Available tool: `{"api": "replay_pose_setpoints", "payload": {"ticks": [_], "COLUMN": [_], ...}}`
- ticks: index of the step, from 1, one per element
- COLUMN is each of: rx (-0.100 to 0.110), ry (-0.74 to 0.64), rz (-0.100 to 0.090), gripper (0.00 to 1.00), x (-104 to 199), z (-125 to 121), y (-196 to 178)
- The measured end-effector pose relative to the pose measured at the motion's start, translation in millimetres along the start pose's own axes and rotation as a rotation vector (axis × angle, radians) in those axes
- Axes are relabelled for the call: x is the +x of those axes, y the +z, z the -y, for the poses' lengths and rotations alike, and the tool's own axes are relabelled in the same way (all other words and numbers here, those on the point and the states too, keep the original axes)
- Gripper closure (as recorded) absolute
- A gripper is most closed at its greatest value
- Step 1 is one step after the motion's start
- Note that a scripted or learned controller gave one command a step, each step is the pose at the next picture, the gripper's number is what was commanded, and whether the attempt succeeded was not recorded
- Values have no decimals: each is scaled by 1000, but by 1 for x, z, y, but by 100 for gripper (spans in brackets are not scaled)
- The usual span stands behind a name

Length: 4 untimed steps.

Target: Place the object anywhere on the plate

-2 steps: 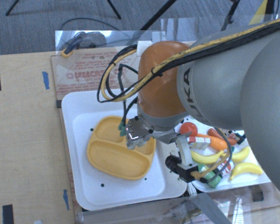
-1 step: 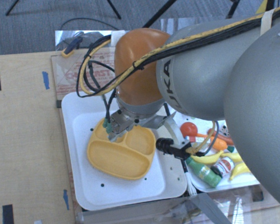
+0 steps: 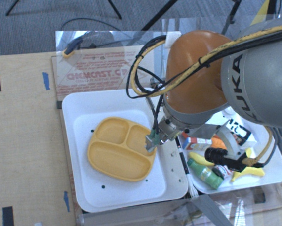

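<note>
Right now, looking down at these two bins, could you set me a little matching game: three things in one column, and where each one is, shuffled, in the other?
Things:
1. plate
2. bottle
3. pincer

Places:
A. in the right bin, among other things
B. above the plate's rim
C. flat in the left bin

Pairs: 1-C, 2-A, 3-B

Yellow-orange plate (image 3: 119, 149) in white L bin (image 3: 75, 156). White R bin (image 3: 278, 169) w/ green bottle (image 3: 206, 171), yellow item (image 3: 251, 172), orange item (image 3: 218, 141). Arm (image 3: 262, 83) grey, orange band. Tan surface (image 3: 25, 146), blue tape (image 3: 46, 80).
</note>
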<state>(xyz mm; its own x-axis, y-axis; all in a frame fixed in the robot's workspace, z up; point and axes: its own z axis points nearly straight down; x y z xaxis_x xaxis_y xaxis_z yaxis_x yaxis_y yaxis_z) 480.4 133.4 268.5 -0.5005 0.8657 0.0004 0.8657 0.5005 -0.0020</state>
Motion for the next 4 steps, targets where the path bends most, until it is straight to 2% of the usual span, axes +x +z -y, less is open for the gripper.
{"api": "replay_pose_setpoints", "payload": {"ticks": [1,2,3,4], "rx": [1,0,-5,-5], "ry": [-60,-168,-234,-318], "rz": [0,0,2,3], "gripper": [100,100,100,100], "x": [70,14,-18,6], "z": [-38,-7,11,-23], "y": [34,57,23,29]}}
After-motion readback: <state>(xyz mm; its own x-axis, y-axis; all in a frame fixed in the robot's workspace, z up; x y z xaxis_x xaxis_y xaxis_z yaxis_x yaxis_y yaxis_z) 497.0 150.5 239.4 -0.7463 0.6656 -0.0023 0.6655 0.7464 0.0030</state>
